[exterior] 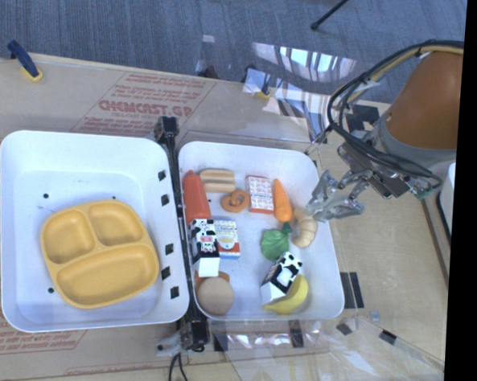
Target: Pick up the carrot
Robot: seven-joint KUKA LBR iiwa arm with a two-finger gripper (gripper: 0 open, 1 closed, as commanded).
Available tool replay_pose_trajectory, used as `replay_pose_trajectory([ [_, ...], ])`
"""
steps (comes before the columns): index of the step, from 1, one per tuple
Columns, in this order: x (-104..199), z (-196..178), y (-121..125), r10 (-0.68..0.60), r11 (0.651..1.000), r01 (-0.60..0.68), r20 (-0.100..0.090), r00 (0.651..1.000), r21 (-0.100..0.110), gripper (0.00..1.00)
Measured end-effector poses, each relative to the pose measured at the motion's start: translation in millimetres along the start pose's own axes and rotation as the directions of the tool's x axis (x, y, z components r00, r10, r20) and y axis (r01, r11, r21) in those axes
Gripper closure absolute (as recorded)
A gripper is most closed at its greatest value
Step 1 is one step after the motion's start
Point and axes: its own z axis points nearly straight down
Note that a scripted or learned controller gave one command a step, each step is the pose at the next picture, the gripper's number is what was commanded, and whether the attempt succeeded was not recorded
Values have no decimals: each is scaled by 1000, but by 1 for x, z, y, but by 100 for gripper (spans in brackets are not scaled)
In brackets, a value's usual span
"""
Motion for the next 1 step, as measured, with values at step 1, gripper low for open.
replay_pose_trajectory([
  [1, 13, 22, 59, 445, 895, -445, -6, 895, -5, 100],
])
